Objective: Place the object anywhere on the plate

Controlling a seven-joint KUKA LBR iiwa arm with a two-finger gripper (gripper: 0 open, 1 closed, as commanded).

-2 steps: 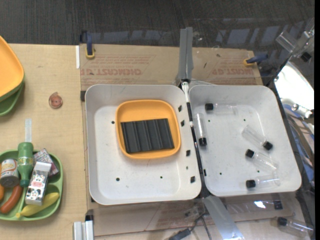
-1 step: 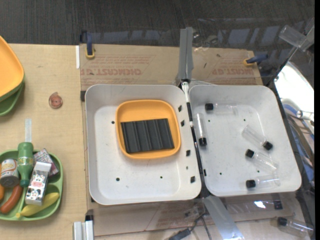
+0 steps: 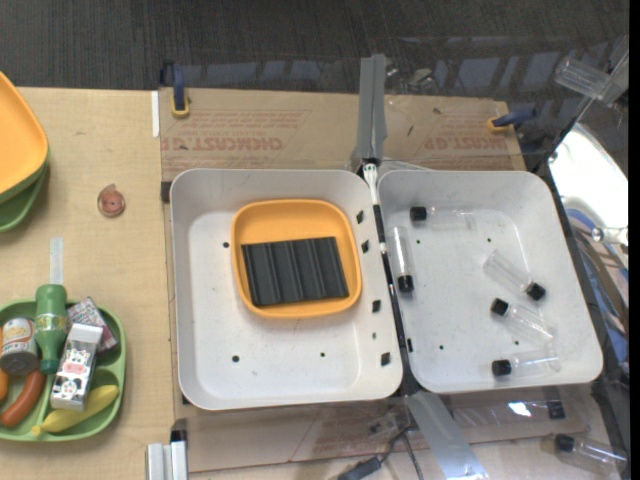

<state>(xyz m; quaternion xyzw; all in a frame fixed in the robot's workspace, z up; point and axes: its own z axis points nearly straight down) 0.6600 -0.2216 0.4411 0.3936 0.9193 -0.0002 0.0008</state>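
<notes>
Two shallow white bins sit side by side: the left bin point(image 3: 200, 368) holds an orange square plate point(image 3: 296, 214) carrying a dark ribbed rectangular block point(image 3: 295, 271); the right bin point(image 3: 575, 358) holds clear black-capped tubes point(image 3: 515, 310).

Reading the cardboard point(image 3: 340, 133) under the bins: red print runs along its far edge, upside down from this camera. On the left stretch the letters spell "CHEMCENTRAL" or close to it, with a smaller red line beneath that is too fine to read. The right stretch carries the same sort of red print, broken up and not legible. Over on the green tray point(image 3: 105, 393), a small carton point(image 3: 72, 370) shows dark marks on white, too blurred to read
</notes>
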